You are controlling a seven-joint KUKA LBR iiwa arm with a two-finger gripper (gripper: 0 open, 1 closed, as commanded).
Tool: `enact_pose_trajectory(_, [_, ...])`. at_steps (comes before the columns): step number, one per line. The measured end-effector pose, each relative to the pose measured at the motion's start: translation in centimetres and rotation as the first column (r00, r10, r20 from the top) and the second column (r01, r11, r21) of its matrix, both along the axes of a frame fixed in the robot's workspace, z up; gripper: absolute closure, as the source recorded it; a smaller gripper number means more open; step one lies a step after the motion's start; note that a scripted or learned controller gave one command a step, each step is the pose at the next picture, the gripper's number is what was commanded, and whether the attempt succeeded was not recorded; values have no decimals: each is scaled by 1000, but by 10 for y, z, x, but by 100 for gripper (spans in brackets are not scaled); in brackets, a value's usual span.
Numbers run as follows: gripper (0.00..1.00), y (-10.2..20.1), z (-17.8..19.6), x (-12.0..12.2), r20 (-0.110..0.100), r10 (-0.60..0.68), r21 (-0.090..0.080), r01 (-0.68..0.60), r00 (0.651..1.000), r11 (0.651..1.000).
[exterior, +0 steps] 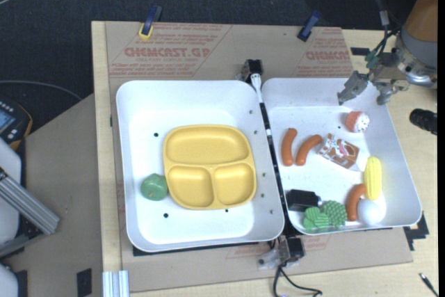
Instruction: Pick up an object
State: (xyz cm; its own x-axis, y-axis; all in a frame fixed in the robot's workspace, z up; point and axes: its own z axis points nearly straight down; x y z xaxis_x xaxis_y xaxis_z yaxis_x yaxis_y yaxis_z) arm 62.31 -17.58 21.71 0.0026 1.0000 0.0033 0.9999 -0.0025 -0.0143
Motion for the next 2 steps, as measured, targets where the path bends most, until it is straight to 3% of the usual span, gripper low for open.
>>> enact_pose_trajectory(1, [0,0,8,3,14,3,-3,-3,1000,1000])
enact_pose_trajectory(2, [0,3,-37,-4,9,3,-2,-3,1000,1000])
